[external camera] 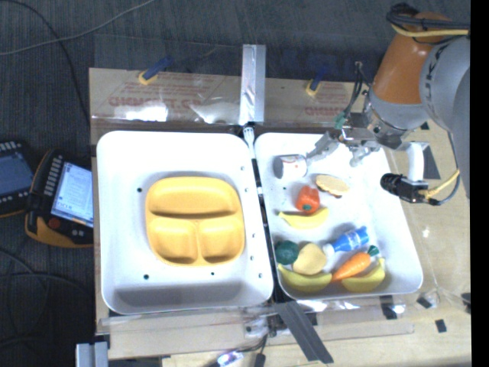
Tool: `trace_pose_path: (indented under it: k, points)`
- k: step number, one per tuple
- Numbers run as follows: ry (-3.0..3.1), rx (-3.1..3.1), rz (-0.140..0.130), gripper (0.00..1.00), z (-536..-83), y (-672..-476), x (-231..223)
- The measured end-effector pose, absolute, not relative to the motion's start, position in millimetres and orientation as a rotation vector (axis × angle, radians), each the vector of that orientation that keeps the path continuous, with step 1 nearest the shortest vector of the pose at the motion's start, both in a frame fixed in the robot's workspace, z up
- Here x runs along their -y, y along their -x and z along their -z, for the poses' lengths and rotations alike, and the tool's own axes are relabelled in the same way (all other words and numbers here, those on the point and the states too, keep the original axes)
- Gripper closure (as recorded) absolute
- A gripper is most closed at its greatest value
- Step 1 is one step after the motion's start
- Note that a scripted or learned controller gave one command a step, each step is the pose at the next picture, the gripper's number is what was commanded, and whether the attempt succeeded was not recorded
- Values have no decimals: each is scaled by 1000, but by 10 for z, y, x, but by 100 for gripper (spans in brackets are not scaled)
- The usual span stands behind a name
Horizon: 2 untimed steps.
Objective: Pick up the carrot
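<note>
- I see the carrot (353, 265) lying at about five o'clock in the right bin (397, 212), tilted, resting against the yellow bananas (365, 279) along the bin's near wall.
- The blue bottle (350, 241) sits just above the carrot, at its eleven o'clock.
- My gripper (341, 150) hangs over the bin's far end, at twelve o'clock from the carrot and well apart from it.
- Its two fingers are spread wide with nothing between them.
- A flat biscuit-like piece (332, 183) lies just below the gripper, with a red pepper (308, 199) at its seven o'clock.
- The left bin (122, 159) holds a yellow divided tray (195, 218).
</note>
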<state>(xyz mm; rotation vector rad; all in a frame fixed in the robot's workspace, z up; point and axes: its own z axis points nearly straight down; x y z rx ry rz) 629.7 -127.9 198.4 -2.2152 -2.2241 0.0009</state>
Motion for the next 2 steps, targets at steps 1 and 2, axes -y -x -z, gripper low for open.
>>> trace_pose_path:
  k: [1,2]
  points:
    - [2058,2373,-4,0,-2173,-5662,1380]
    - [2037,2390,-3,0,-2397,-5106,1792]
